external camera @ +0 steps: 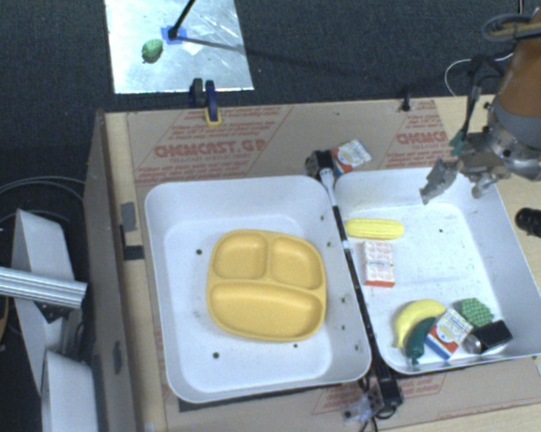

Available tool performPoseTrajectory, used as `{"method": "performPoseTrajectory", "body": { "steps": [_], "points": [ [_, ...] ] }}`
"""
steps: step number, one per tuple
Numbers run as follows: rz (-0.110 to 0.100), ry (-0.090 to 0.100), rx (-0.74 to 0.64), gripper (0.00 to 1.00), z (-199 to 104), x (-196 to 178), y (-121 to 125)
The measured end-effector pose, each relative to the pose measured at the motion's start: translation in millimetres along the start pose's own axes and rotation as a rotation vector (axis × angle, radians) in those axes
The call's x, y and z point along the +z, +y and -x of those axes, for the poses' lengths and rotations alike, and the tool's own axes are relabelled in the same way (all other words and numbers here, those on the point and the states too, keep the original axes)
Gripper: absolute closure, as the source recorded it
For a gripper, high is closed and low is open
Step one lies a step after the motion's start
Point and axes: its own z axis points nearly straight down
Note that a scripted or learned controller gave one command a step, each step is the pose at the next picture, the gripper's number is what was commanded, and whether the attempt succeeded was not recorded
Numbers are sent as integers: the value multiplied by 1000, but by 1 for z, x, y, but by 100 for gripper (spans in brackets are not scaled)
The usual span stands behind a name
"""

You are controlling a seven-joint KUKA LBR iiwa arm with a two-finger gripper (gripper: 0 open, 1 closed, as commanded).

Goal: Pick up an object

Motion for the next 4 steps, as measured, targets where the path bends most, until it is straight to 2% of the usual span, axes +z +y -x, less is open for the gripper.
{"method": "performPoseTrajectory", "body": {
  "steps": [1, 2, 3, 4],
  "points": [
    [-2, 1, -1, 0, -38, 90, 10],
    [20, 2, -3, 0, -49, 144, 38],
    [4, 0, -3, 0, -28, 153, 65],
    [2, -1, 1, 0, 23, 153, 56]
  ]
}}
